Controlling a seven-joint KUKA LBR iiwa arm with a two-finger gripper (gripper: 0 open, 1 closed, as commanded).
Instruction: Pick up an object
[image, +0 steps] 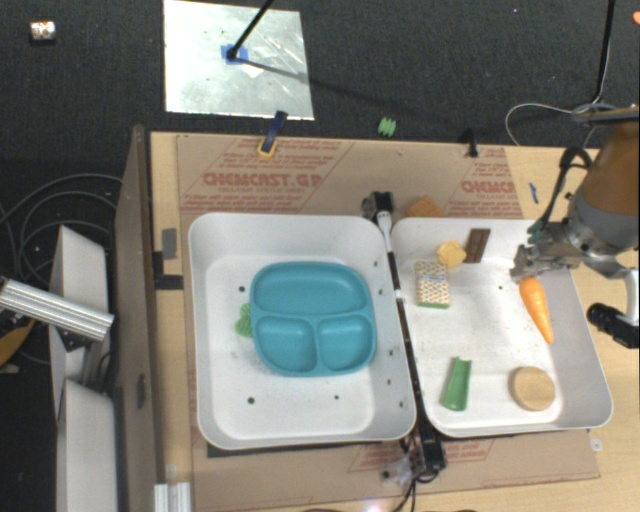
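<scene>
Camera view: carrot lies slantwise near right bin's far-right wall, top end just under gripper. Gripper's spread cannot be told. To grasp well: centre over carrot's thick end, close across its width, lift straight. Green piece and round tan block sit nearby.

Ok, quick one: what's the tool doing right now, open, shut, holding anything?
Tool: cannot be told whether open or closed; it sits right at the top end of the carrot in the right bin, with no visible grasp.
</scene>
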